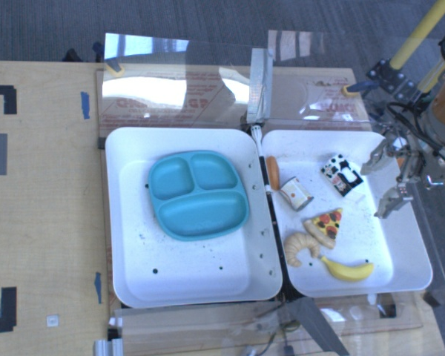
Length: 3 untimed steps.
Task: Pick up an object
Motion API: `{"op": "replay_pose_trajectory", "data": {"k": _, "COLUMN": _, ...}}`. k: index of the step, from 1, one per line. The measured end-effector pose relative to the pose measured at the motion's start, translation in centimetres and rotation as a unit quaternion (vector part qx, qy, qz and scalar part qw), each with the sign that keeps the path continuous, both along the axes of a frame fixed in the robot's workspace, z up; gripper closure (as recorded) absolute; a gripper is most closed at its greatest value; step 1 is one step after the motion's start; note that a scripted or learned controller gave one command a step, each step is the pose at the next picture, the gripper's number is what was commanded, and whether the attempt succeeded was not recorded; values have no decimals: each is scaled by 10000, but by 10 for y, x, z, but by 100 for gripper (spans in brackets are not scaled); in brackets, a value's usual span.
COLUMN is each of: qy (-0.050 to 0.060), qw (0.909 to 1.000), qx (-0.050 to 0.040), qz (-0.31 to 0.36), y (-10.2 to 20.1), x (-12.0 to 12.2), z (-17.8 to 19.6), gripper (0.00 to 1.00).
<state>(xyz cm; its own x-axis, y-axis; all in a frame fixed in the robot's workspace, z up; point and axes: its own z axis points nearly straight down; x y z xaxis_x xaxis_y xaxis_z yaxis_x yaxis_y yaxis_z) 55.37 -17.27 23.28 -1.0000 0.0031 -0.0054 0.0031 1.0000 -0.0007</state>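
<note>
The right bin (411,262) holds several small objects: an orange hot dog (272,172) by its left wall, a small tan box (296,193), a black-and-white toy (341,174), a pizza slice (325,226), a croissant (300,245) and a banana (346,269). My gripper (384,178) hangs over the bin's right side, to the right of the black-and-white toy. Its fingers are spread open with nothing between them.
The left bin (133,273) carries a blue divided plate (198,194). A raised divider (271,221) separates the two bins. Clear plastic panels stand behind both bins. Cables and the arm's wrist (423,154) crowd the right edge.
</note>
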Motion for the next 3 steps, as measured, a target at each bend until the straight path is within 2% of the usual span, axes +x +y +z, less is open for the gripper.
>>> {"op": "replay_pose_trajectory", "data": {"k": 1, "qy": -47, "qw": 9817, "qx": 3, "qz": -1906, "y": 7, "x": 7, "z": -132, "gripper": 0}}
{"op": "replay_pose_trajectory", "data": {"k": 2, "qy": -88, "qw": 9818, "qx": -2, "qz": -1896, "y": 8, "x": 10, "z": -120, "gripper": 100}}
{"op": "replay_pose_trajectory", "data": {"k": 3, "qy": -22, "qw": 9394, "qx": 31, "qz": -3429, "y": 93, "x": 37, "z": -45, "gripper": 100}}
